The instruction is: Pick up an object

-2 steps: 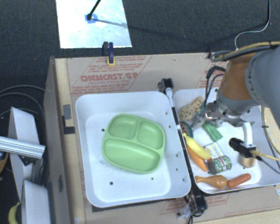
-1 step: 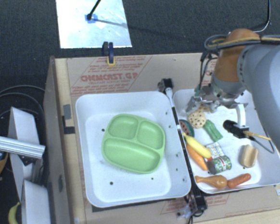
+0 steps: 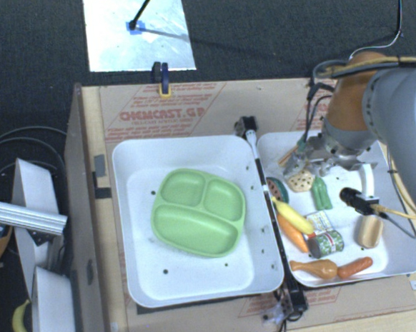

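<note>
My gripper [image 3: 306,160] hangs over the far left part of the right bin [image 3: 405,257], the grey arm reaching in from the right. Just below it lie a round tan cracker [image 3: 300,183] and a green pickle [image 3: 320,194]. Further toward the front are a watermelon slice [image 3: 276,189], a yellow banana [image 3: 295,216], an orange carrot [image 3: 294,236], a small can [image 3: 326,243], a tan cylinder [image 3: 369,231], a chicken drumstick [image 3: 315,268] and a red sausage [image 3: 355,265]. Nothing can be seen held in the gripper.
The left bin [image 3: 134,182] holds a green divided plate [image 3: 197,211]. A ridge [image 3: 264,193] between the bins runs close to the banana and carrot. Cardboard [image 3: 160,108] lies under both bins.
</note>
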Robot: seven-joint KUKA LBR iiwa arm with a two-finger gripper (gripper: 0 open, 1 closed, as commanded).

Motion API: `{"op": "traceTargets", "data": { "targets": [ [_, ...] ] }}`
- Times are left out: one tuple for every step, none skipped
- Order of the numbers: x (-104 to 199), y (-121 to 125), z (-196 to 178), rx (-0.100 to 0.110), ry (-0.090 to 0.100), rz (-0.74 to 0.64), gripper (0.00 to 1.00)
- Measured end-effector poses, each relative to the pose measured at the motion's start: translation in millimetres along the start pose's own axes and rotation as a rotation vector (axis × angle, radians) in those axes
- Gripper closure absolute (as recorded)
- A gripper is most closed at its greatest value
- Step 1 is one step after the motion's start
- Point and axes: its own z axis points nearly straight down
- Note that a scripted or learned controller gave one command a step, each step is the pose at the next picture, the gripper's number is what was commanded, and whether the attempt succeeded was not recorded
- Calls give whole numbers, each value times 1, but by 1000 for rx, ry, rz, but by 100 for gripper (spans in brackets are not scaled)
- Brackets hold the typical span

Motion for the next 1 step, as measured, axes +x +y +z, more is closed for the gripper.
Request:
{"op": "traceTargets", "data": {
  "targets": [
    [2, -51, 0, 2, 0, 0, 0]
  ]
}}
